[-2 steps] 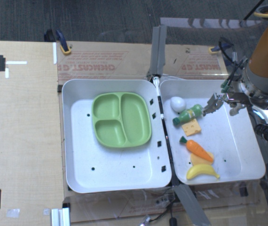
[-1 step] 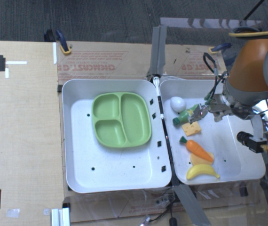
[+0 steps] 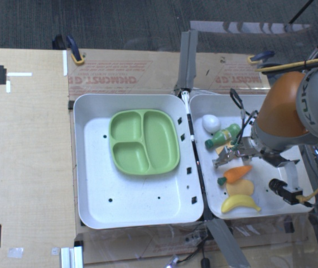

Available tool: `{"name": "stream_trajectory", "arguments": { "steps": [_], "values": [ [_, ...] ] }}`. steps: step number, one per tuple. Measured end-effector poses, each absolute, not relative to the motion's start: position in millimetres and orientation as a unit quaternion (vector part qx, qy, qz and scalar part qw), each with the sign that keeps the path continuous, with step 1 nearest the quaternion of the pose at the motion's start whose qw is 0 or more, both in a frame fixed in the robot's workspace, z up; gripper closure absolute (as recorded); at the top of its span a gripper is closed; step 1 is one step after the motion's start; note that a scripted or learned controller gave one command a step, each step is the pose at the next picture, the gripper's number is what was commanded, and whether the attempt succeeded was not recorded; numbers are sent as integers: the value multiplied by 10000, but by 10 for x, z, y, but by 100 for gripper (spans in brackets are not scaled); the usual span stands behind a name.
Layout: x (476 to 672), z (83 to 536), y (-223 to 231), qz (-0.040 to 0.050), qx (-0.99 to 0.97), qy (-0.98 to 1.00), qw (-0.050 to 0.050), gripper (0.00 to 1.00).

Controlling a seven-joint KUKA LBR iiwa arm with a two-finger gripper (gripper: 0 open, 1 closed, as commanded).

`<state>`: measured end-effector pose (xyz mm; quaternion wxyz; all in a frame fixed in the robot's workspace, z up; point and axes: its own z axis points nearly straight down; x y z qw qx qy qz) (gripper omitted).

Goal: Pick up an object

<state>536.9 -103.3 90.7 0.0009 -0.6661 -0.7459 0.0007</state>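
Observation:
The right bin (image 3: 209,191) holds a white egg-shaped ball (image 3: 210,122), a green bottle (image 3: 223,135), an orange carrot (image 3: 236,174), a yellow banana (image 3: 239,205) and a pale yellow piece (image 3: 241,187) just above the banana. My gripper (image 3: 225,159) hangs low over the middle of this bin, its metal fingers pointing left between the green bottle and the carrot. Nothing shows clearly between them. The arm's orange band and grey wrist cover the bin's right part.
The left bin (image 3: 92,166) holds a green three-compartment plate (image 3: 145,142). A cardboard sheet (image 3: 125,71) lies behind both bins, with blue clamps at its corners. A pale wooden table top (image 3: 19,149) spreads to the left.

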Motion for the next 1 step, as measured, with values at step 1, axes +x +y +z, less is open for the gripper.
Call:
{"name": "stream_trajectory", "arguments": {
  "steps": [1],
  "values": [
    [5366, 990, -1052, 12, -6685, -7437, 10, 100]
  ]
}}
